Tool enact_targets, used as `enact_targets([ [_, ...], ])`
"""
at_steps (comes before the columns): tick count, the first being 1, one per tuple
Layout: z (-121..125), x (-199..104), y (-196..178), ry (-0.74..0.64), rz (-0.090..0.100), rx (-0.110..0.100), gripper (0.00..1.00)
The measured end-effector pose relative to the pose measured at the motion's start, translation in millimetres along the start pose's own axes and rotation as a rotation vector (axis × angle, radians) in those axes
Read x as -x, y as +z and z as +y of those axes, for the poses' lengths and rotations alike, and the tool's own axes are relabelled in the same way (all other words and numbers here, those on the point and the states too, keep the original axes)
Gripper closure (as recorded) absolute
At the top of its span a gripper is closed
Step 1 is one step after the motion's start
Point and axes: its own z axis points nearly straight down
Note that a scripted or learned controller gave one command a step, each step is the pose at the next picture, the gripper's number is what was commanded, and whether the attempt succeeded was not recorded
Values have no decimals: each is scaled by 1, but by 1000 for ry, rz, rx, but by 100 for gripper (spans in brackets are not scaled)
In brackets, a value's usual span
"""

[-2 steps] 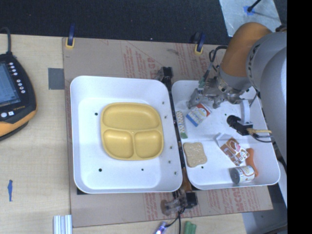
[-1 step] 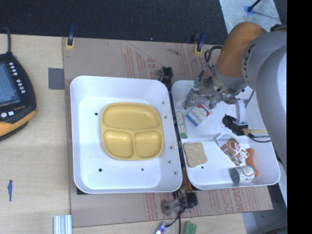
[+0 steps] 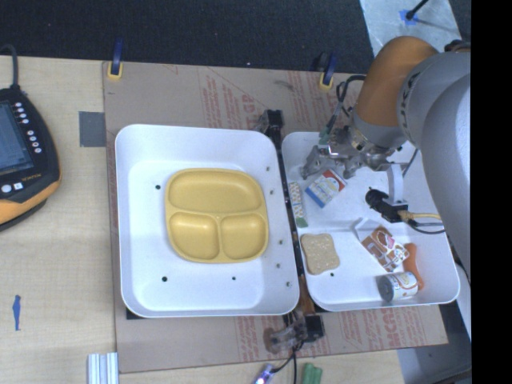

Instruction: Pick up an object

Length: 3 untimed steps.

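My gripper (image 3: 330, 166) hangs low over the back left part of the right bin (image 3: 448, 294), open. Just in front of it, touching or nearly so, lies a small white, blue and red carton (image 3: 326, 188); nothing sits between the fingers. Also in this bin are a slim pale packet (image 3: 297, 203) along the left wall, a slice of toast (image 3: 320, 253), a brown snack packet (image 3: 385, 249), an orange stick-shaped item (image 3: 411, 259) and a small can (image 3: 398, 286) on its side at the front.
The left bin (image 3: 136, 214) holds a yellow divided plate (image 3: 216, 214) in its middle. A handheld pendant (image 3: 20, 154) rests on the bench at far left. The arm's grey body covers the right bin's back right corner.
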Motion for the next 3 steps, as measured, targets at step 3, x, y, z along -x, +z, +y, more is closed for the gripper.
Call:
enact_targets([
  [3,0,0,0,0,0,0,0],
])
